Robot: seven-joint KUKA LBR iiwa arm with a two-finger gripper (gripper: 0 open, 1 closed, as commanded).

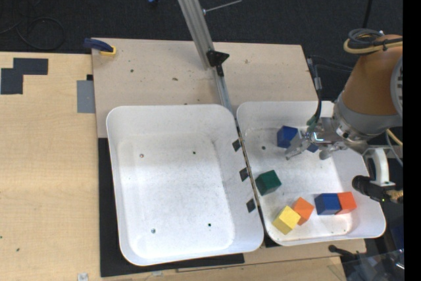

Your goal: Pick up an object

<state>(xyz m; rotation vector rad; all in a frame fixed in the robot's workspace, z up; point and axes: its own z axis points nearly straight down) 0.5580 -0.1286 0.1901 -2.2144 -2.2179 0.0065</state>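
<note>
The gripper (308, 143) hovers in the right bin (368, 226), jaws parted and empty, beside a blue block (286, 135); a green block (268, 181) lies lower left.

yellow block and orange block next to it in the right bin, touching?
Touching. The camera view shows the yellow block pressed against the orange block with no white bin floor between them.

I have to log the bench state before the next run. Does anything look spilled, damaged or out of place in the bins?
Nothing stands out. The blocks all lie inside the right bin: a blue block by the gripper, a green block, a yellow block touching an orange block, and a blue-and-orange pair. None looks damaged.
</note>
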